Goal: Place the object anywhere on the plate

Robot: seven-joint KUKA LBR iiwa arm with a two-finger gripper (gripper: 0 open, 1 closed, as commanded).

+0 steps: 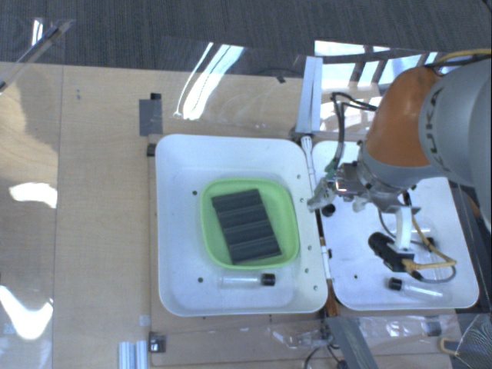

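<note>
Clear plastic nearest us: a small tube with a black cap [246,280] lies on its side in the left bin [175,177], just on the near side of the green plate [211,234] and not touching it. Over in the right bin [357,271], a second capped tube [413,287] lies close to the near wall, pointing left to right.

Moving up, and there's the plate, sitting about in the middle of the left bin. On it rests a dark grey ribbed block [245,226], flat and slightly angled, fully inside the rim. So the task's thing is on the plate.

Further back and to the right, the gripper [330,197] hangs at the left edge of the right bin, just beside the seam between the two bins, well apart from the block. I cannot tell whether it is spread or pressed together; from this angle nothing shows between its tips. Above it bulks the grey arm with its orange band [400,121].

Farthest off, the pale wooden surface [92,206] carries bright window glare, and a small grey bracket [151,115] stands beyond the left bin's far corner.
</note>
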